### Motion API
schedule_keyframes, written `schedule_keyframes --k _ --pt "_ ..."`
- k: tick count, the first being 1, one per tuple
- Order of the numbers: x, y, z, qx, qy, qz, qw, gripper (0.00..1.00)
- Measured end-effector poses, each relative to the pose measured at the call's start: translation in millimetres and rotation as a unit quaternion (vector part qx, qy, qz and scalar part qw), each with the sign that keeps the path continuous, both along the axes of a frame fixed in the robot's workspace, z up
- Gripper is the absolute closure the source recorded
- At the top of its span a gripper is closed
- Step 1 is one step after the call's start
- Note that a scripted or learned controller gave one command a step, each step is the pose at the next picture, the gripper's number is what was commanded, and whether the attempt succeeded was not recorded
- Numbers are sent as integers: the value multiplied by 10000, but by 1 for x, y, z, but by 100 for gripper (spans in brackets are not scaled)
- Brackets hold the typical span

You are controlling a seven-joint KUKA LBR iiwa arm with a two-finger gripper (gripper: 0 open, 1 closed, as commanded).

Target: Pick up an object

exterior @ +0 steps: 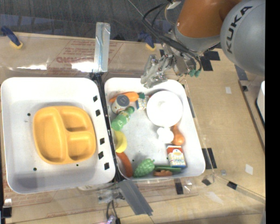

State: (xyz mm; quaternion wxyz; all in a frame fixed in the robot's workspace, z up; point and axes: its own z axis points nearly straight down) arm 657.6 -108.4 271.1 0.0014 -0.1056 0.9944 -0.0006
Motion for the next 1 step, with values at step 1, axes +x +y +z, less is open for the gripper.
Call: schedule_keyframes --k 1 --pt "0 -70 20 -9 -10 1065 9943 100"
